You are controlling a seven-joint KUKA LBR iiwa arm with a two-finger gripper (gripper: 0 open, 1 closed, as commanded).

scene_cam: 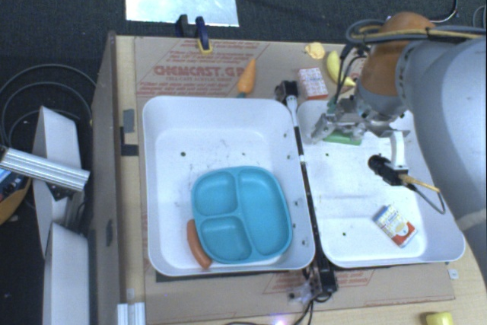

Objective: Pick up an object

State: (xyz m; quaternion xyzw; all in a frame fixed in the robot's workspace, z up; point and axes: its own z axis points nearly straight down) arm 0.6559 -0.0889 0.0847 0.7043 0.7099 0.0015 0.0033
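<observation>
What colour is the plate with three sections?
The plate is light blue, seen best in the camera view.

Sky-blue divided plastic plate [242, 213], orange sausage-shaped toy [198, 243], white-and-orange little carton [394, 224], shallow plastic bins [198, 129] just plain white.

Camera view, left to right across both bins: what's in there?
blue divided plate → green item → small carton. The orange sausage overlaps the plate's left edge, so it is left out.
</observation>
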